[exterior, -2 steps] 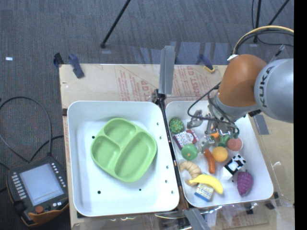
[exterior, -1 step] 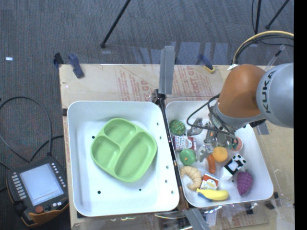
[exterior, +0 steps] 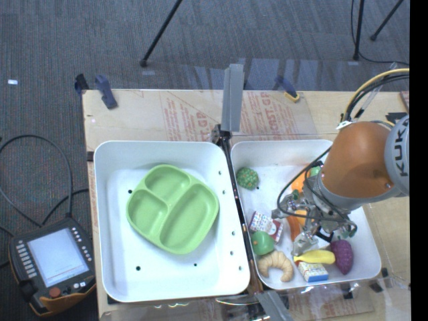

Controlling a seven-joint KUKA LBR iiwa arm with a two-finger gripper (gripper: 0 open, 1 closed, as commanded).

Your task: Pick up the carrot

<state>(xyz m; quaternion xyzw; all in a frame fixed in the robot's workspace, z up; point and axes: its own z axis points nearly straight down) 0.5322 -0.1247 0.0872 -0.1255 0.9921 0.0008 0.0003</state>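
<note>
Two shallow white bins sit side by side on the tabletop [exterior: 134,116]; we list contents from the near edge outward

Right bin [exterior: 267,154], near row: a croissant [exterior: 278,265], a small printed carton [exterior: 312,271], a yellow banana [exterior: 314,256], a purple grape cluster [exterior: 342,255]. Next: a green apple [exterior: 263,243] and a red-and-white packet [exterior: 262,223]

Item of interest: the carrot [exterior: 296,227], an orange sliver lying in the middle of the right bin, directly beneath the gripper [exterior: 309,231]. We judge it a light, rigid toy with a smooth, somewhat slippery skin and a tapered body; a hold across the thicker middle, jaws square to its length, looks safest, since the narrow end could squirt out

Gripper: low over the carrot, close to the banana. We cannot tell whether it is spread or closed, as wrist, cables and the orange band [exterior: 358,159] cover it

Farther: a green broccoli head [exterior: 247,177] near the right bin's far left corner

Left bin [exterior: 107,179]: a green divided plate [exterior: 173,208]

Obscured: most of the carrot's length; a second orange patch [exterior: 313,174] beside the arm, which we cannot identify
</note>
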